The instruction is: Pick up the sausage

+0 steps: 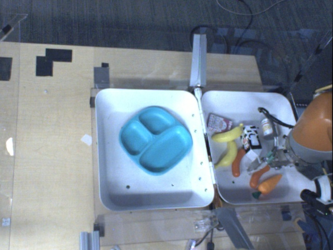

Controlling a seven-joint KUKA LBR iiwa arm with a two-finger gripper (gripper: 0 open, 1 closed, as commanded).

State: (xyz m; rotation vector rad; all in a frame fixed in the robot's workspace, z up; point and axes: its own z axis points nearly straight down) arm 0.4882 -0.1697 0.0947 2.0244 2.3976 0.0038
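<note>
In the camera view the fingers (261,163) hang low in the right bin (244,100); whether they are released or clenched cannot be told. The sausage (238,162) lies just left of them, touching a yellow banana (228,146), with a carrot (268,183) just below them. The left bin (112,189) holds a blue divided plate (156,139).

I see two bins side by side. The left bin (104,155) holds a divided plate (156,139). In the right bin (234,100), the sausage (238,163) lies just right of two bananas (228,145), with a carrot (269,184) further right, near the gripper (268,158).
</note>
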